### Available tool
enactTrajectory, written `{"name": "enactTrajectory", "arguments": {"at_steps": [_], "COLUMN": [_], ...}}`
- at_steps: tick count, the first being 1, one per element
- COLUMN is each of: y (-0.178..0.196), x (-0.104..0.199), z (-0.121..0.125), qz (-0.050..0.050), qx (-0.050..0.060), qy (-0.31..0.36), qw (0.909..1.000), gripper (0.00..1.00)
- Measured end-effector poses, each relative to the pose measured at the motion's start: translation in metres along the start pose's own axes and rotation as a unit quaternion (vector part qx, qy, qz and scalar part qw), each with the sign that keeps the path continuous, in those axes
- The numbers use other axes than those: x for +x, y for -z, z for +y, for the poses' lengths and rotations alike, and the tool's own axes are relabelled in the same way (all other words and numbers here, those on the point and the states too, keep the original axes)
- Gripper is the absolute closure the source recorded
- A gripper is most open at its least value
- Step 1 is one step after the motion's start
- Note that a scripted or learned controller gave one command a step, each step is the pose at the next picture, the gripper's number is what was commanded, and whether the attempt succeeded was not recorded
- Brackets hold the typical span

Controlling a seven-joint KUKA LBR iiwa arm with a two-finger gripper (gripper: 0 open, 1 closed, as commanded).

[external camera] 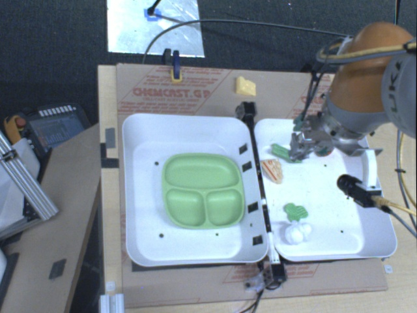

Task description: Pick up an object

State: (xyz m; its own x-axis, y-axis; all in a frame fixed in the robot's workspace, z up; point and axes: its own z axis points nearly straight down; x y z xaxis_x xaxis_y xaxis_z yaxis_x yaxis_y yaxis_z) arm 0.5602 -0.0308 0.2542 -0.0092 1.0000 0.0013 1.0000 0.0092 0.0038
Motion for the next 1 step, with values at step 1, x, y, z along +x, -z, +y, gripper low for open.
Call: {"name": "enactTrajectory", "arguments": {"at_steps": [1], "y": [-0.0161], "x": [0.0535], "z": [-0.004], "qz": [0.0], "qx": [0.001], "qy": [0.0], "qw": [1.0], "gripper": [1.0]}}
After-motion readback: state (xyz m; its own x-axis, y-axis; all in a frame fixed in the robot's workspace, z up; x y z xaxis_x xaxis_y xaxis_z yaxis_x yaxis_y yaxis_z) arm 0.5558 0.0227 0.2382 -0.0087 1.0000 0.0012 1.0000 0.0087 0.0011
